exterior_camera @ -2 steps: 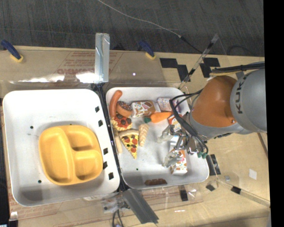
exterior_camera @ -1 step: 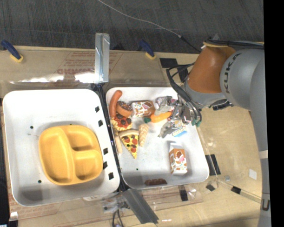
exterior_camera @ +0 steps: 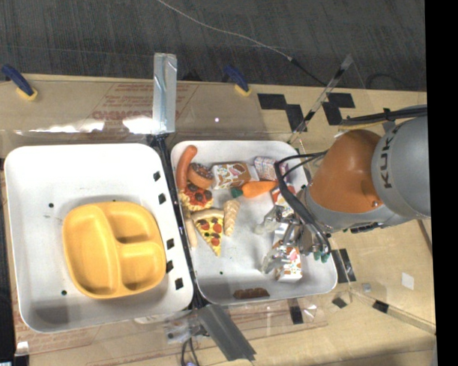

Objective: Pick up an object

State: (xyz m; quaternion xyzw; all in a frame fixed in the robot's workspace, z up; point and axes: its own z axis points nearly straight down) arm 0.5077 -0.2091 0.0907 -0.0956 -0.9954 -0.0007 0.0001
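The right bin [exterior_camera: 240,279] holds several toy foods: a red sausage [exterior_camera: 185,163], a donut [exterior_camera: 199,174], a pizza slice [exterior_camera: 210,230], a cone [exterior_camera: 231,214], an orange carrot [exterior_camera: 258,189] and two printed packets [exterior_camera: 230,174]. My gripper [exterior_camera: 280,240] is low over the bin's right side, reaching in from the right under the orange wrist band [exterior_camera: 345,174]. A small red and white carton [exterior_camera: 290,269] lies just below the gripper, close against its metal parts. Whether anything is held cannot be made out.
The left bin [exterior_camera: 33,170] bears a yellow divided plate [exterior_camera: 111,246]. A small brown item [exterior_camera: 251,293] lies at the right bin's front wall. Cables run from the wrist across the bin's right rim. The toys crowd the right bin's back left.
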